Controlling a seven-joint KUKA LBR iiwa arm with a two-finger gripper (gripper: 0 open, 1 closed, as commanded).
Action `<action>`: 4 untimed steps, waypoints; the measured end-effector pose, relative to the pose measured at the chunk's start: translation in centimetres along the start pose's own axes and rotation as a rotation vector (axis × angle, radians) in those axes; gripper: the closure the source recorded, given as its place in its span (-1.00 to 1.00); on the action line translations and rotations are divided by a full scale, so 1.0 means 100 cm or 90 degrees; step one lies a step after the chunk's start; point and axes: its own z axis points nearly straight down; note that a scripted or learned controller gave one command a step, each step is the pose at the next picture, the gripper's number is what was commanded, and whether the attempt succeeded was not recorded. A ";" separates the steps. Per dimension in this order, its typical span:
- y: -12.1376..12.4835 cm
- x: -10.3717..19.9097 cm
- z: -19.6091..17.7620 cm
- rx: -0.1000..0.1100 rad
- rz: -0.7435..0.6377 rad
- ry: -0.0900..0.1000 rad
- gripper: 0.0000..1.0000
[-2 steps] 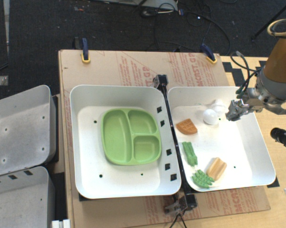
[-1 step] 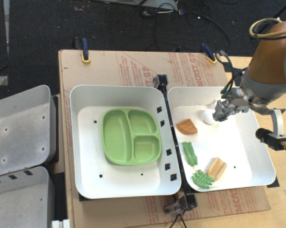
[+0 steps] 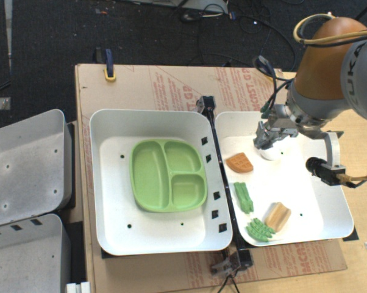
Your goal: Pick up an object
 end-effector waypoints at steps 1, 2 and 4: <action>0.006 0.059 0.010 0.001 0.000 0.000 1.00; 0.010 0.110 0.021 0.001 -0.001 0.000 1.00; 0.011 0.160 0.023 0.001 0.002 0.000 -1.00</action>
